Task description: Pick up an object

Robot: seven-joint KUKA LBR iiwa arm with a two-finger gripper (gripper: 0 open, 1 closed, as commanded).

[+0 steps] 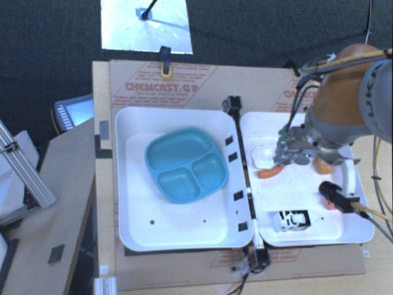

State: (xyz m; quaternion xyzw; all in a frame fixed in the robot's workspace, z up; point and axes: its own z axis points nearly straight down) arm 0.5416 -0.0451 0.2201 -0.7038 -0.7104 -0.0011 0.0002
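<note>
2 white bins sit side by side on the desk. The left bin holds 1 blue plate with 3 parts, near the middle. The grey and orange arm reaches into the right bin from the right. The gripper is low in that bin, near its back left part. A long orange thing lies just below the gripper, very close to it. A white thing lies just left of the gripper. A small black and white thing lies near the front wall, well apart from the gripper. I cannot tell how far the gripper is open or if it holds anything.
</note>
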